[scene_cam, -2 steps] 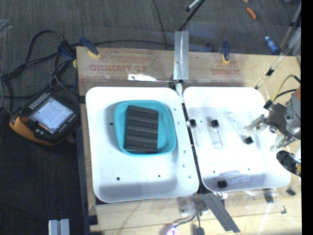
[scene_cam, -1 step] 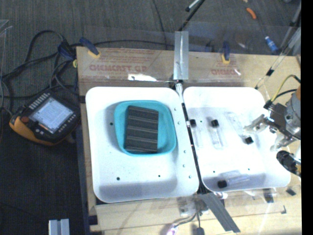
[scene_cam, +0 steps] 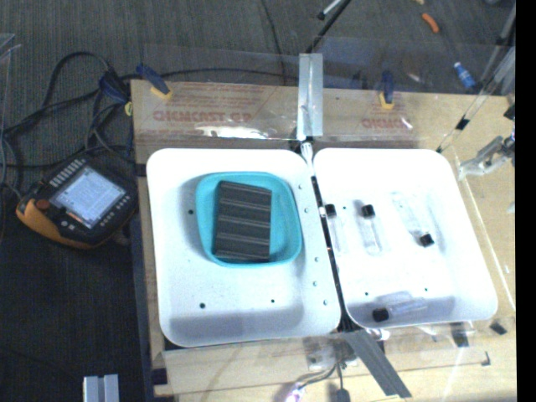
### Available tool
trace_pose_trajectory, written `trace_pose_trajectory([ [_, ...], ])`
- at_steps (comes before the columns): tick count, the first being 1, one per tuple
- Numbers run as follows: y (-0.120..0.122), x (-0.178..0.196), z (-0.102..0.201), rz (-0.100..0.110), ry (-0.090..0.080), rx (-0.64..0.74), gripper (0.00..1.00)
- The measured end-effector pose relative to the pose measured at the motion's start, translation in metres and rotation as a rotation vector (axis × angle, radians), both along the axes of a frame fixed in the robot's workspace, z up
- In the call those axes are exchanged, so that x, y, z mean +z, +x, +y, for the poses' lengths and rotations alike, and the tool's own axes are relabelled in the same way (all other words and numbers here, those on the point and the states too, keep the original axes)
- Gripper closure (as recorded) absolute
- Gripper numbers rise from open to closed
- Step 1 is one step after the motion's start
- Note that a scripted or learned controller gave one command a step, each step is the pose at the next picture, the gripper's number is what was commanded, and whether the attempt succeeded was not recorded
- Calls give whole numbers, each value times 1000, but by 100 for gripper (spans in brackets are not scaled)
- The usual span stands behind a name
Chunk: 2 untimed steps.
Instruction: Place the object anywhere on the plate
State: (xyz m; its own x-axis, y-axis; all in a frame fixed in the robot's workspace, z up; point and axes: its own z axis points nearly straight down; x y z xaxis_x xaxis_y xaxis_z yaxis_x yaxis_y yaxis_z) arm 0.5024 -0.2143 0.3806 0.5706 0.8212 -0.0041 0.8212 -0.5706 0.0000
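A dark grey ribbed block [scene_cam: 243,220] lies flat on the teal plate [scene_cam: 289,229], covering most of the plate's middle. The plate sits in the upper half of the left white bin [scene_cam: 234,308]. The block's long side runs roughly front to back, tilted slightly.
The right white bin [scene_cam: 456,283] holds several clear tubes with black caps, among them one [scene_cam: 368,224] near its middle, one [scene_cam: 417,223] to the right and one [scene_cam: 394,308] by the front wall. A metal bracket [scene_cam: 311,99] stands behind the bins. A teach pendant [scene_cam: 79,203] lies off the bench at left.
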Motion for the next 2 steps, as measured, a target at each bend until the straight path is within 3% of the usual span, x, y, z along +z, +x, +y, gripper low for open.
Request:
trace_pose_trajectory([
  [1, -18, -96, 15, 2, 3, -47, 0],
  [2, -18, -96, 14, 2, 3, -47, 0],
])
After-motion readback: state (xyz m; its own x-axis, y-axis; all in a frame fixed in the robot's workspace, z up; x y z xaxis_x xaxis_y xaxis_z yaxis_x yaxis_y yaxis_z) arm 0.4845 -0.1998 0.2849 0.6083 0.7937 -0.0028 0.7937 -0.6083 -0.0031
